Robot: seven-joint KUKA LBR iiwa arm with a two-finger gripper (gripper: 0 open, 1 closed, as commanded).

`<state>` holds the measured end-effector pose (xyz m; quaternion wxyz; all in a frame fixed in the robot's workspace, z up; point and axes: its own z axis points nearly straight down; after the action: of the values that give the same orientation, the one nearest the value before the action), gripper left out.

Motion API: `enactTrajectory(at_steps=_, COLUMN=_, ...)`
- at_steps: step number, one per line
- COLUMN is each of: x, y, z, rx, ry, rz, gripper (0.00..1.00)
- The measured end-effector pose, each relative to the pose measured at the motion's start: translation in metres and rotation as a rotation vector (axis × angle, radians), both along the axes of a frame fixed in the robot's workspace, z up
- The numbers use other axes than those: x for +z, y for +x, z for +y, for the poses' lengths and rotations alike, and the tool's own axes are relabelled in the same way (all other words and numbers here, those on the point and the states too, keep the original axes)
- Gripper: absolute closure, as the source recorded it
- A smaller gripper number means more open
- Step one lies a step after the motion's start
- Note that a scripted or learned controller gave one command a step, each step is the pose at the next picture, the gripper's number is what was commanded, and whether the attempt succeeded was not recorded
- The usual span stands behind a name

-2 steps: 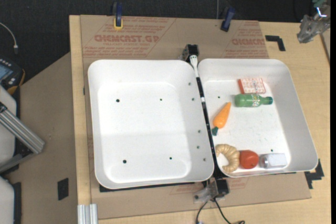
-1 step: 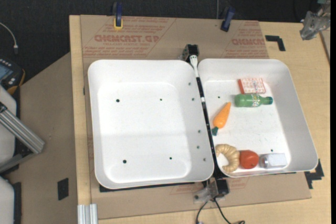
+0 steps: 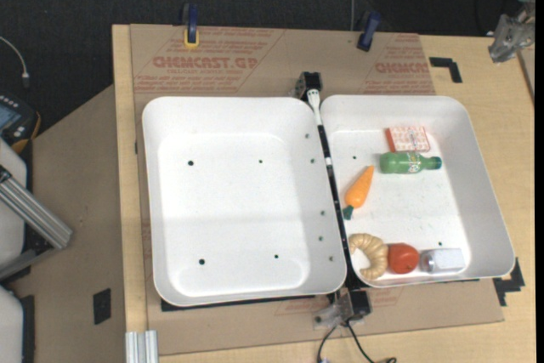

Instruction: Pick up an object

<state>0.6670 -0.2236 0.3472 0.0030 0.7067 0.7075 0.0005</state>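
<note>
The right bin holds several objects. A red-and-white patterned packet lies near its back, and a green bottle rests on its side just in front of it. An orange carrot toy sits by the bin's left wall. Along the front wall lie a beige curled pastry toy, a red ball and a small grey-and-clear container. My gripper shows as a grey metal part at the upper right edge, beyond the bins and far from every object.
The left bin is a shallow white tray beside the right one, with a black divider strip between them. Both rest on a cardboard sheet held by blue clamps at the back.
</note>
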Motion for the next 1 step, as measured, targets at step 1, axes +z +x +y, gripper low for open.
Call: enactTrajectory(at_steps=1, x=0.0247, y=0.0001, z=0.0001, rx=0.001, ry=0.001, rz=0.0, gripper=1.0)
